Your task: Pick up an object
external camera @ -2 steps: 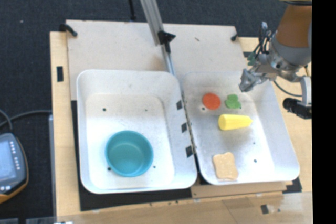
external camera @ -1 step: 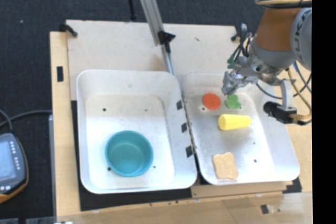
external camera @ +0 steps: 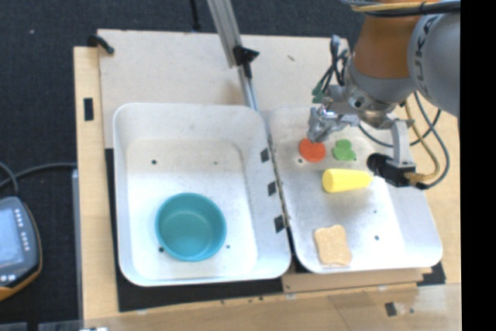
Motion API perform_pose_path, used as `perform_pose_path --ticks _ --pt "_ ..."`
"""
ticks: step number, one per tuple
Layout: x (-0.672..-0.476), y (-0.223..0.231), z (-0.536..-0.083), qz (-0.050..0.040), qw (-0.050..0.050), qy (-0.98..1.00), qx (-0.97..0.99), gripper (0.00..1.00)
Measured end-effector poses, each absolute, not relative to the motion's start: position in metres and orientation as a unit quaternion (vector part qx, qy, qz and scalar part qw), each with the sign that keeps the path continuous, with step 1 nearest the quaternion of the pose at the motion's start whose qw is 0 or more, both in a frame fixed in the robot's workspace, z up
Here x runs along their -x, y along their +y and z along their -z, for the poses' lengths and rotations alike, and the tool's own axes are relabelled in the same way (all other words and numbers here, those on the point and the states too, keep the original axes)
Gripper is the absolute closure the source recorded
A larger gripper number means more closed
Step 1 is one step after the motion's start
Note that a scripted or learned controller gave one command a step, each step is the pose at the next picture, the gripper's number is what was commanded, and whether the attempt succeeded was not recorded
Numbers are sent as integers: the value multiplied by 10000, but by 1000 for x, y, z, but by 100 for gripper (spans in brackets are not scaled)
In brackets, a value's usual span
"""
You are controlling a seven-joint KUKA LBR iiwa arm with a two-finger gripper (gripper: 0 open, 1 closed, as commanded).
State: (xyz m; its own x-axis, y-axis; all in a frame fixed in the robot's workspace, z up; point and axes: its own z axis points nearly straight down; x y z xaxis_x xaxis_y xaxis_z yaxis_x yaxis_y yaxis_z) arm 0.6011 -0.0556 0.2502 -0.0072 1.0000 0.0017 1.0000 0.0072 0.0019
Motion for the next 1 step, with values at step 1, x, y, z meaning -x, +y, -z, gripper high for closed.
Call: perform_pose_path --ticks 1 --pt "-582 -10 -240 1 -1 7091 -7051 100"
